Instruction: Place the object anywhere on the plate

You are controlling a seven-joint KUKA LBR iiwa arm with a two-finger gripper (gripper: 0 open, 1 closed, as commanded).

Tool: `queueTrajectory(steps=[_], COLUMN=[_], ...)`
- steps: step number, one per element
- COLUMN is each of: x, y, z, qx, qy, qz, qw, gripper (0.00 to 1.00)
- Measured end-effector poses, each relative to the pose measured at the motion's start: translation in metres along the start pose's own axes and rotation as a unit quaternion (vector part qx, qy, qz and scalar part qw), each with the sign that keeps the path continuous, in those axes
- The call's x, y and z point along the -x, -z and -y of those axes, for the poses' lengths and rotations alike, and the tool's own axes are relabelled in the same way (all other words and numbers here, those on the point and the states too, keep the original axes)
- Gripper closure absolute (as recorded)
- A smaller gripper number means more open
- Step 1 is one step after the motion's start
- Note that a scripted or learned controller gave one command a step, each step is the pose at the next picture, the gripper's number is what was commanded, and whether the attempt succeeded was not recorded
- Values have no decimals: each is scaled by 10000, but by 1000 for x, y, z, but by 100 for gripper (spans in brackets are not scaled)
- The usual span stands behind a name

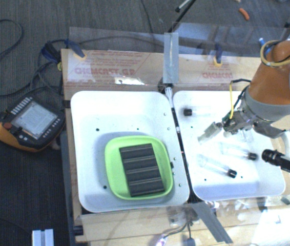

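Note:
A green plate [113, 160] lies in the left bin [88, 117], on a grey mat. A dark grey ribbed block [142, 169] rests flat on the plate, covering its middle. My gripper [207, 132] hangs over the right bin [211, 186], well to the right of the plate and apart from the block. It points down and to the left, near the bin's centre. Its tip is small and pale against the white bin floor.
Three clear tubes with black caps lie in the right bin: one near the back left [188, 111], one at the front [218, 166], one to the right [240, 152]. A raised divider [178, 137] separates the bins. A teach pendant [29, 123] sits left of the bench.

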State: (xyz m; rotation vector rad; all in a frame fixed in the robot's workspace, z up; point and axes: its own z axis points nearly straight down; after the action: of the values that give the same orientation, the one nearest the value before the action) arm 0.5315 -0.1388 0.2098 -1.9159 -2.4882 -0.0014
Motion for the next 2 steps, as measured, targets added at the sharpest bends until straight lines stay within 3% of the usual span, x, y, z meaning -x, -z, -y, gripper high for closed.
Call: queueTrajectory(steps=[1,2], x=[47,60], y=[18,27], z=[19,-1], qx=[-2,0], qy=[-82,-225], qz=[15,10], qw=[10000,9997], gripper=[0,0])
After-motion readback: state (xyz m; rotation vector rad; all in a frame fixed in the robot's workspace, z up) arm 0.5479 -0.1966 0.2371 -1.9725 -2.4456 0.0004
